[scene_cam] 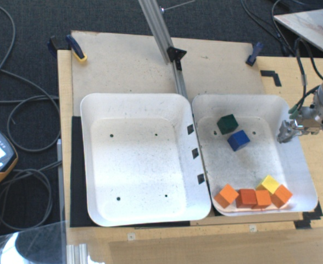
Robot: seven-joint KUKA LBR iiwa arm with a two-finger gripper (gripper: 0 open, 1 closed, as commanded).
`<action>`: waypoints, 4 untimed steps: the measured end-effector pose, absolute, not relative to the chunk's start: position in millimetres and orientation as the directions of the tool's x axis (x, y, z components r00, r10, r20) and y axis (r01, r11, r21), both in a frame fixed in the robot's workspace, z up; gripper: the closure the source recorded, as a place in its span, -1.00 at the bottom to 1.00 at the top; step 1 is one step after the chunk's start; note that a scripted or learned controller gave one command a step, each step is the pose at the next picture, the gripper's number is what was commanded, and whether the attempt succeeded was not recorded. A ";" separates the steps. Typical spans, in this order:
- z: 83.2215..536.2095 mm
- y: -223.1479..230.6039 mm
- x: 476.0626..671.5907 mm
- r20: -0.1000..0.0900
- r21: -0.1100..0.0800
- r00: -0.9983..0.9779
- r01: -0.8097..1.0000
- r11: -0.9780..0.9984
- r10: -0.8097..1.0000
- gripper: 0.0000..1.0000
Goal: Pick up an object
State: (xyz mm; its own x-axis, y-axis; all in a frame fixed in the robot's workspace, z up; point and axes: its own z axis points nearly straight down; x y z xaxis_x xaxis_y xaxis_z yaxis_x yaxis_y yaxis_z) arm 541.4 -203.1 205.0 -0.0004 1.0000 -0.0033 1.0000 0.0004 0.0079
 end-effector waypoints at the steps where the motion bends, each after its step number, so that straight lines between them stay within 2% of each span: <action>1: 266.0 -199.7 550.4 -0.003 0.009 -0.002 1.000 0.002 1.000 1.00; 2: 271.0 -199.8 551.2 -0.001 0.003 -0.001 1.000 0.001 1.000 1.00; 3: 274.8 -151.6 561.2 0.002 0.002 -0.006 1.000 0.006 1.000 1.00; 4: 258.3 -100.7 578.1 0.002 -0.002 -0.006 1.000 0.006 1.000 1.00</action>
